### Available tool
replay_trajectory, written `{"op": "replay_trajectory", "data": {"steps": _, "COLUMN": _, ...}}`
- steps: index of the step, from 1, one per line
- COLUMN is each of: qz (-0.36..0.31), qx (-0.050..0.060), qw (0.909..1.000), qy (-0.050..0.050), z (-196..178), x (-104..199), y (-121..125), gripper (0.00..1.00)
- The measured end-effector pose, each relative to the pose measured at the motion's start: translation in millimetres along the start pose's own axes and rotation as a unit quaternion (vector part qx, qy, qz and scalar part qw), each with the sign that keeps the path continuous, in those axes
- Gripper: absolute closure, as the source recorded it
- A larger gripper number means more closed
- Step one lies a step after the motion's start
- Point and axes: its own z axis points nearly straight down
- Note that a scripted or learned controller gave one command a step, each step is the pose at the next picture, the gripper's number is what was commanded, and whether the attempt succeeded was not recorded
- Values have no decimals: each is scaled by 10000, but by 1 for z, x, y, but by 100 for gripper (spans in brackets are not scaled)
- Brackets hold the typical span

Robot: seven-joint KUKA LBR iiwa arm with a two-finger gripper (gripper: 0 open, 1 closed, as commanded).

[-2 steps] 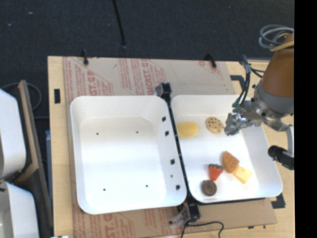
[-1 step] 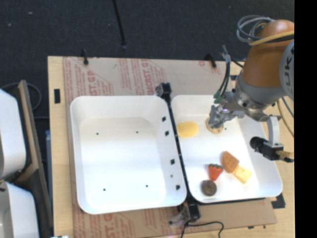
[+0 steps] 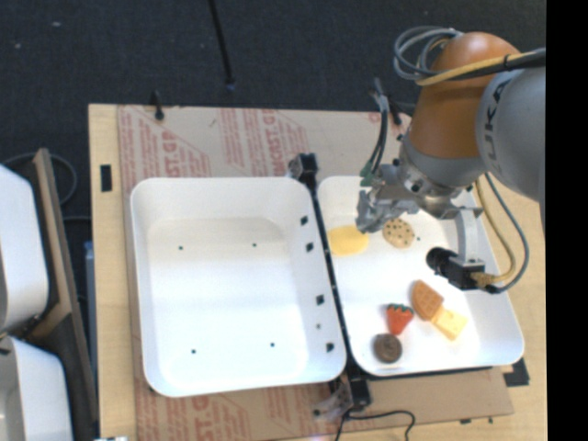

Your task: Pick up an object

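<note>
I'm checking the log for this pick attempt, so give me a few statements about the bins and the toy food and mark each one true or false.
1. All the objects lie in the right bin. True.
2. The gripper hangs over the left bin. False: it is over the right bin, just above the yellow piece.
3. The strawberry sits next to the brown round piece. True.
4. The cookie lies at the near edge of the right bin. False: it lies in the far part, close to the gripper.
5. The yellow cheese wedge touches the orange pastry. True.
</note>
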Motion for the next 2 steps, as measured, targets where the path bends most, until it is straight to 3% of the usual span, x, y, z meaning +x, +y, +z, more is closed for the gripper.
{"op": "replay_trajectory", "data": {"steps": 2, "qz": -1, "qx": -4, "qw": 10000, "qy": 1, "z": 2, "x": 101, "y": 52, "gripper": 100}}
